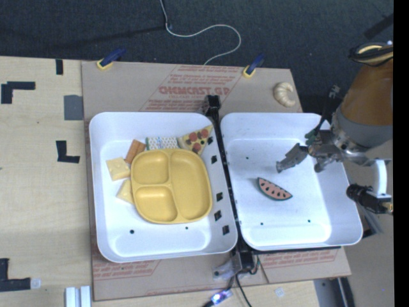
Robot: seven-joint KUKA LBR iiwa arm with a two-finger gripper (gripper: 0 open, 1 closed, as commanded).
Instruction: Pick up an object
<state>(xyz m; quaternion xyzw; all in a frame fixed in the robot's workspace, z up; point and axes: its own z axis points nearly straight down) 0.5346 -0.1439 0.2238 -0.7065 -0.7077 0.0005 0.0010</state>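
Left white bin (pixel 102 190): held a yellow divided plate (pixel 171 185), flanked on its left by pale cracker-like squares (pixel 117 169) and topped along its far edge by a pizza-slice toy (pixel 197 139) and other small flat pieces. Right white bin (pixel 332 222): held a watermelon-slice toy (pixel 275 189), lying flat near the middle. Just above and right of that slice, apart from it: the gripper (pixel 305 158), fingers spread wide, clasping nothing. Beyond the bins, on the cardboard: a beige shell-like lump (pixel 285 94).
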